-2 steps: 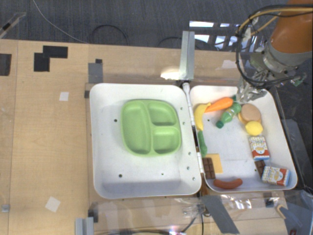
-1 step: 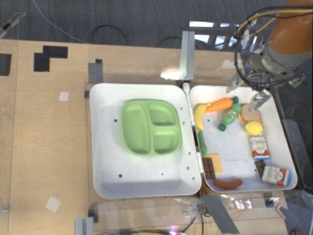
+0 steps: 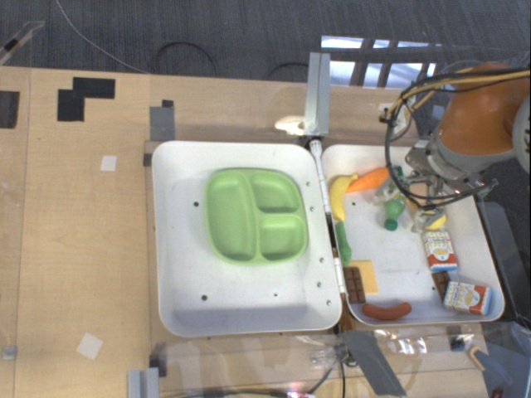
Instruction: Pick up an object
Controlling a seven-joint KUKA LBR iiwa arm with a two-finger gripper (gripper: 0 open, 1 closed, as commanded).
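The right bin [image 3: 402, 264] holds several small items. A yellow banana [image 3: 338, 194] and an orange carrot [image 3: 370, 179] lie at its far left. A small green piece [image 3: 392, 213] sits beside them. My gripper [image 3: 425, 192] hangs under the orange-banded wrist [image 3: 477, 123] over the bin's far right part, close to the green piece and above a small yellow item [image 3: 434, 220]. Cables and the wrist body cover its tips. I see no object lifted off the bin floor.
A green divided plate [image 3: 253, 215] lies in the left bin [image 3: 178, 305]. Also in the right bin are a green stick [image 3: 342, 240], a chocolate bar [image 3: 355, 283], a red sausage [image 3: 387, 310] and two small cartons [image 3: 440, 251] [image 3: 466, 298].
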